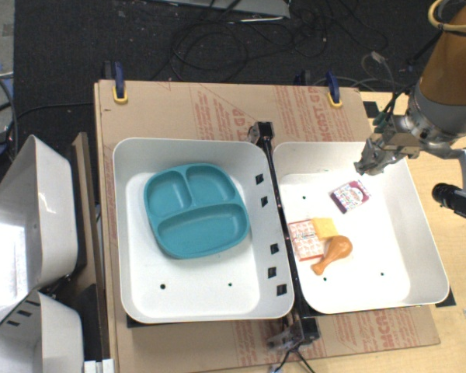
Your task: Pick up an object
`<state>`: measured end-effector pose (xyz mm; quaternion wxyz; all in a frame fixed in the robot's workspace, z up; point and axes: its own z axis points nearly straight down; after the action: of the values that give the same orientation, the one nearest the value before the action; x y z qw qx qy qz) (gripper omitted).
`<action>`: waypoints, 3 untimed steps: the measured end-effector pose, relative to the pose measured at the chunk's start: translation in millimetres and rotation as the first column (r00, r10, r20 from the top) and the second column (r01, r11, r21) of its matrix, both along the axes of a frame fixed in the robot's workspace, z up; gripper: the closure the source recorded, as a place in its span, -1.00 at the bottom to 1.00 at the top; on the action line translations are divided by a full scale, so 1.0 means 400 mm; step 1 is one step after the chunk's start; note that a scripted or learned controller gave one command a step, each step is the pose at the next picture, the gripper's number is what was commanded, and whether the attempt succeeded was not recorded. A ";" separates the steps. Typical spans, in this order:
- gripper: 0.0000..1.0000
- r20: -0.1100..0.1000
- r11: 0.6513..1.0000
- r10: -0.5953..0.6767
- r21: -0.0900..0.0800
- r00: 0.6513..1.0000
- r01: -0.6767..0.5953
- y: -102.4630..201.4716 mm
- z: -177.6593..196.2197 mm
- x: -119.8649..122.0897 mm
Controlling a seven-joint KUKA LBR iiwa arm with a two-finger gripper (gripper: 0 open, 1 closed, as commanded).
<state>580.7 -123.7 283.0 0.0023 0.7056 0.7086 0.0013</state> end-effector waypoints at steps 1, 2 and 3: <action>1.00 -0.007 1.000 0.002 0.001 1.000 -0.002 0.120 0.001 -0.023; 1.00 -0.008 1.000 0.004 0.003 1.000 -0.004 0.262 -0.045 -0.070; 1.00 -0.009 1.000 0.003 0.003 1.000 -0.003 0.382 -0.094 -0.105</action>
<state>538.6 29.2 245.3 -0.0020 0.7044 0.7098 -0.0008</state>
